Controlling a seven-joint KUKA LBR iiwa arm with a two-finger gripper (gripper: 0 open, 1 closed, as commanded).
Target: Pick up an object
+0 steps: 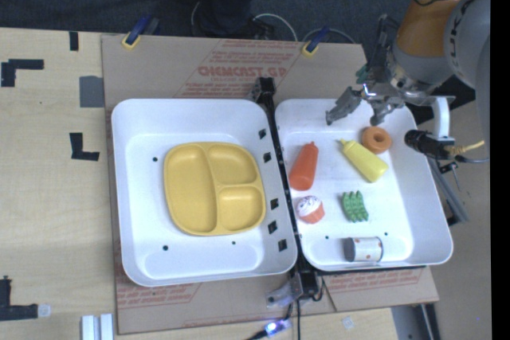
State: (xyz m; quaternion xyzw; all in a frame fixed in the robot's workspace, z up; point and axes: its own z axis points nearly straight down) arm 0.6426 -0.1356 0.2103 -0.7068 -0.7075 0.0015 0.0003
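Observation:
My gripper (pixel 356 115) hangs open over the far part of the right bin (pixel 414 231), with nothing between its fingers. Just right of it lies an orange donut-shaped ring (pixel 376 139). A yellow bottle (pixel 364 159) lies next to the ring, toward the bin's middle. An orange-red bottle (pixel 304 165) lies near the bin's left wall. Nearer the front are a small white and orange piece (pixel 309 208), a green bumpy piece (pixel 355 205) and a grey and white can (pixel 363 249) on its side.
The left bin (pixel 135 163) holds a yellow divided plate (pixel 213 187). Black clips run along the seam between the bins (pixel 275 171). The arm's grey and orange body (pixel 438 4) stands at the far right.

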